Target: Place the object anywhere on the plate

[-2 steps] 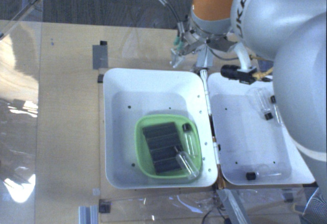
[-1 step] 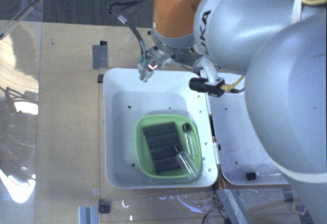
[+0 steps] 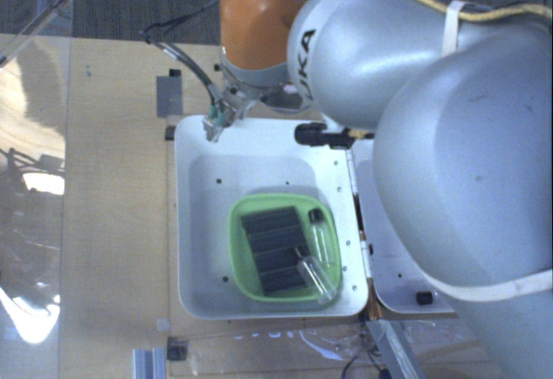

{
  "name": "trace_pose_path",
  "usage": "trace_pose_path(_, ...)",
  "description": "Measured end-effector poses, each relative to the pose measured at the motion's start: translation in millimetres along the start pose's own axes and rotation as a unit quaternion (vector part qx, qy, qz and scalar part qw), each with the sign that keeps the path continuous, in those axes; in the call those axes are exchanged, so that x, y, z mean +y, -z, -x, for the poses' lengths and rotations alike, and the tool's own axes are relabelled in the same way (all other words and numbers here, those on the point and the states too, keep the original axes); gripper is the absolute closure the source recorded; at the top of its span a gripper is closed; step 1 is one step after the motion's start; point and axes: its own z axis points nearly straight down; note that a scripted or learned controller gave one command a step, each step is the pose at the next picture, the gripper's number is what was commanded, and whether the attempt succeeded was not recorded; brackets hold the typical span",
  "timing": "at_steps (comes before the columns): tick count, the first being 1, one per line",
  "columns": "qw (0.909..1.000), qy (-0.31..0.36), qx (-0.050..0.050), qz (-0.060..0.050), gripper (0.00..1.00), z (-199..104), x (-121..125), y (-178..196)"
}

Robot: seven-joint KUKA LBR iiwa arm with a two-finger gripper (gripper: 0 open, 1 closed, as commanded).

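Note:
A green plate (image 3: pixel 243 226) lies in the near half of the left white bin (image 3: pixel 195 222). On the plate rests a dark ribbed block (image 3: pixel 275 249). A clear tube with a black cap (image 3: pixel 318 252) lies along the block's right side, also on the plate. My gripper (image 3: pixel 214 123) hangs over the bin's far left corner, well away from the plate, and I see nothing held in it. Its tip is small and partly blurred.
The grey arm with its orange band (image 3: pixel 255 10) covers the upper right and most of the right bin (image 3: pixel 390 282). A small black thing (image 3: pixel 423 298) lies at that bin's near edge. Wooden bench surface (image 3: pixel 104 222) stretches to the left.

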Motion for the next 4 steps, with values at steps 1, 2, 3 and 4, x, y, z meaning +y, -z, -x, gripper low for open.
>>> trace_pose_path(1, 1.0000, 0.000, 0.000, 0.000, 0.00, 0, 0, 0)
trace_pose_path(2, 1.0000, 0.001, -0.003, 0.004, 1.00, 1, 2, 13)
trace_pose_path(3, 0.9931, 0.118, -0.001, 0.001, 1.00, 0, 5, 43)
trace_pose_path(4, 0.9866, 0.163, 0.000, 0.000, 1.00, -2, 7, -10)
